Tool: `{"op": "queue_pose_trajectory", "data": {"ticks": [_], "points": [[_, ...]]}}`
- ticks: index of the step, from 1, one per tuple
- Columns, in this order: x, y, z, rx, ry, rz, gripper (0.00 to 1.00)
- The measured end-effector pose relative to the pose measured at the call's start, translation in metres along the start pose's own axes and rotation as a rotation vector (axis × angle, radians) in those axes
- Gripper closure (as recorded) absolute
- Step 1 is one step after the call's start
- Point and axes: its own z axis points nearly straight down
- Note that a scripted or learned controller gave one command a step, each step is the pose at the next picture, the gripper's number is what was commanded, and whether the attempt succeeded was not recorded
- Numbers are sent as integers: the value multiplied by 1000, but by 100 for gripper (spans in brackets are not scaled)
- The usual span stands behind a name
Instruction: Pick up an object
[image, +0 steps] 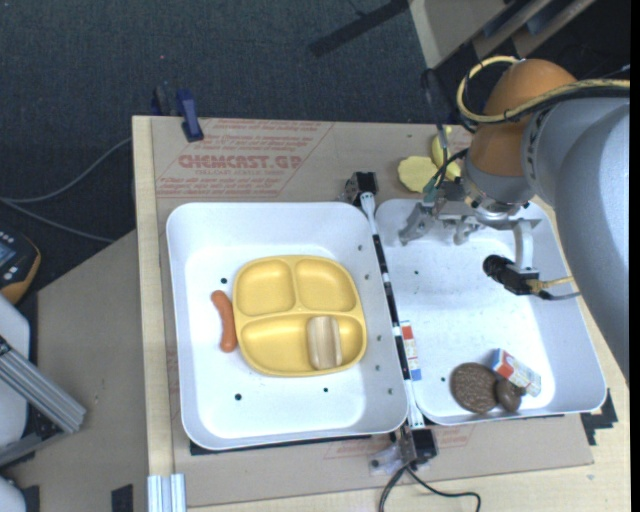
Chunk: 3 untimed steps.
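My gripper (440, 228) hangs over the far left corner of the right bin (560, 340), below the orange band of the arm. Nothing shows in it. In that bin's near corner lie a round brown cookie (473, 387) and a small red, white and blue box (515, 371), well away from the gripper. The left bin (190, 330) holds a yellow divided plate (297, 313) with a tan bread roll (322, 342) in its near right compartment. An orange sausage (226, 320) lies just left of the plate.
A yellow object (415, 172) lies on the cardboard behind the right bin, close to the arm. A black part with a cable (508, 273) hangs inside the right bin under the arm. The bins' shared rim (392, 310) runs down the middle.
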Motion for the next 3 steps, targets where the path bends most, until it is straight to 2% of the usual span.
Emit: {"op": "queue_pose_trajectory", "data": {"ticks": [1,2,3], "points": [[-3,-62,11,13,4,5,0],[-3,-186,11,18,6,8,0],[-65,-86,9,-5,-3,2,0]]}}
